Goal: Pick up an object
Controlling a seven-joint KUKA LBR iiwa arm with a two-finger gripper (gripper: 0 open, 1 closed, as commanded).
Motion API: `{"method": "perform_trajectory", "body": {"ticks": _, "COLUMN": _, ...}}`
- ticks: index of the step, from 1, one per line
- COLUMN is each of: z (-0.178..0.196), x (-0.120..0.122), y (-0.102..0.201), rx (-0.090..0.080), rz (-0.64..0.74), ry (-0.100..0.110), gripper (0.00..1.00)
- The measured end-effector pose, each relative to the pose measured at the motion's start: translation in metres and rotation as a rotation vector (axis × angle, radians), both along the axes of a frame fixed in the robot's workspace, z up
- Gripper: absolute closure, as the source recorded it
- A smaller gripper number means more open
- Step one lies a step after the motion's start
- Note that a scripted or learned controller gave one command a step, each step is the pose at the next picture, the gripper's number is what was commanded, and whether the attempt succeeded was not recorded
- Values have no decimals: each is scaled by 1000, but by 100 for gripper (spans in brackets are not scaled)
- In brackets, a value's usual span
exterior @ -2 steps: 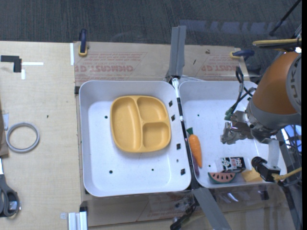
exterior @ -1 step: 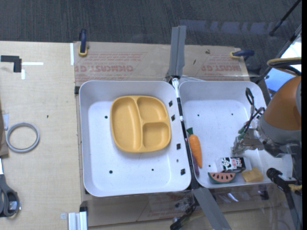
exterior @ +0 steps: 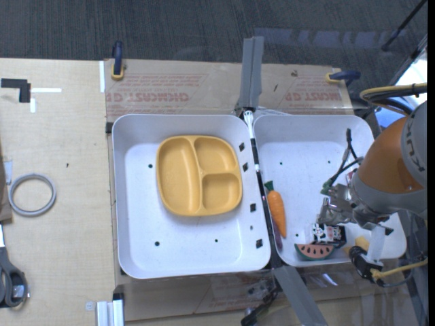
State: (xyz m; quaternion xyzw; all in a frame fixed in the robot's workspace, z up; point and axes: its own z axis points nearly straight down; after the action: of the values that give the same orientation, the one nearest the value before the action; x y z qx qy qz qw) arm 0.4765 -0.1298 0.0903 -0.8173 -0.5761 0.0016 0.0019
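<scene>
Carrot [exterior: 276,212] looks the easiest object to pick: a small toy, orange with a green top, lying lengthwise along the left wall of the right bin [exterior: 299,131], just inside the divider. I judge it light, stiff and rather smooth, likely plastic, so it may roll or slip if pinched near its tapered tip. The thick upper half, below the green, is the better place to grip, across its width. Its closeness to the wall leaves little room for a finger on that side.

Further left, the left bin [exterior: 136,250] holds a yellow tray [exterior: 199,175] with three compartments; that is broad and shallow, and its rim would be the only hold. On the table [exterior: 54,263] left of the bins lies a grey ring [exterior: 30,194].

Right of the carrot, near the bin's front edge, sits a melon slice [exterior: 315,251], red with a green rind, thin and probably light too. Directly above it and nearly touching is the gripper [exterior: 328,233], low in the bin's front right part. I cannot tell its state, as wrist and cables hide it. The carrot lies near the gripper's left, apart from it.
</scene>
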Motion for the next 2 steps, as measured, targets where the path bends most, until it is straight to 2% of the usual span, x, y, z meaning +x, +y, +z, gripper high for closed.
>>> {"method": "perform_trajectory", "body": {"ticks": 1, "z": 1, "x": 0, "y": -77, "rx": -1, "rz": 219, "ry": -2, "gripper": 100}}
{"method": "perform_trajectory", "body": {"ticks": 2, "z": 0, "x": 0, "y": -43, "rx": 0, "rz": -98, "ry": 0, "gripper": 100}}
